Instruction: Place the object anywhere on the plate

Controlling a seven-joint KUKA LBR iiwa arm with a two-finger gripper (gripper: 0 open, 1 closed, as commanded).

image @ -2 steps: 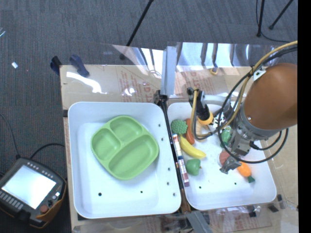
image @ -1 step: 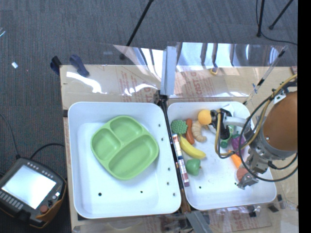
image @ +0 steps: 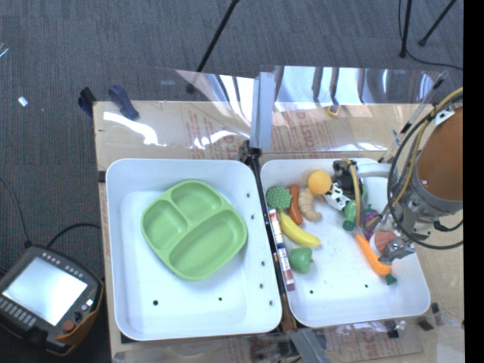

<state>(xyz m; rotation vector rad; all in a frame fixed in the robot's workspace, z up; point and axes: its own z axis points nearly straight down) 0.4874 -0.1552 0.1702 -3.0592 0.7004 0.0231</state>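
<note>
A light green divided plate (image: 195, 229) lies in the left white bin (image: 125, 278) with nothing on it. The right bin (image: 340, 297) holds toy food: a banana (image: 299, 231), a broccoli (image: 277, 197), an orange ball (image: 319, 181), a green pepper (image: 301, 259) and an orange carrot (image: 370, 254). My gripper (image: 397, 246) hangs low over the right bin's right side, just beside the carrot and a pinkish piece (image: 384, 238). The wrist hides the gripper's tips, and nothing shows as held.
A small black-and-white cow figure (image: 337, 197) and other small toys crowd the right bin's back. A clear shield (image: 340, 89) stands behind the bins. A handheld control screen (image: 45, 297) lies on the floor at lower left. Cables loop around my wrist.
</note>
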